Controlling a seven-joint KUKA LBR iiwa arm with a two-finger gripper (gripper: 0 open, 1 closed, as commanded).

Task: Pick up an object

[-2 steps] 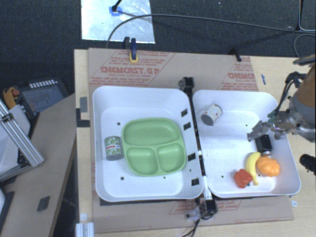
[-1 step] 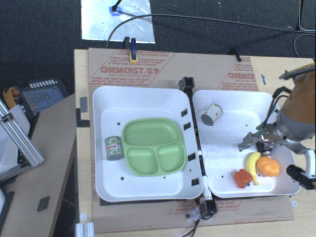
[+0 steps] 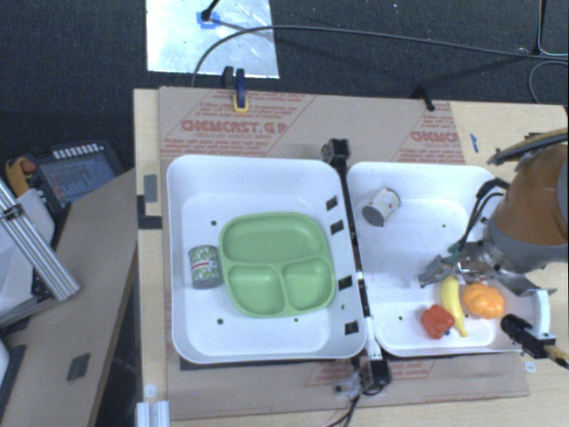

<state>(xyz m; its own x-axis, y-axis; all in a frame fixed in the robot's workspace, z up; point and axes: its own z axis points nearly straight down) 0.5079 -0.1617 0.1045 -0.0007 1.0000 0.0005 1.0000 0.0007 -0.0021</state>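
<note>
ok, camera view, looking down at a slant: two shallow white bins sit side by side on a cardboard sheet (image 3: pixel 267 118) w/ red print, which lies on the pale surface (image 3: pixel 147 154).

the left bin (image 3: pixel 191 189) holds a green plate (image 3: pixel 271 265) w/ three compartments, roughly in the middle of the bin floor. a small can (image 3: pixel 204 266) w/ a green label stands upright just beside the plate's left edge; can't tell if they touch.

the right bin (image 3: pixel 418 181) has a grey cup (image 3: pixel 380 206) on its side near the upper-left corner, well apart from everything else. in the lower-right corner there's a tight group: a yellow banana (image 3: pixel 452 299) lying lengthwise top to bottom, an orange fruit (image 3: pixel 484 302) just to its right & seemingly touching it, and a red piece (image 3: pixel 436 320) by the banana's lower left, close against it.

the arm (image 3: pixel 533 216), grey w/ an orange band, comes in from the right over the right bin's rim. the hand (image 3: pixel 437 272) is low in that bin, just by the banana's upper end, pointing toward the left of the view. can't tell whether the hand is released or clenched, nor whether it touches the banana.
</note>
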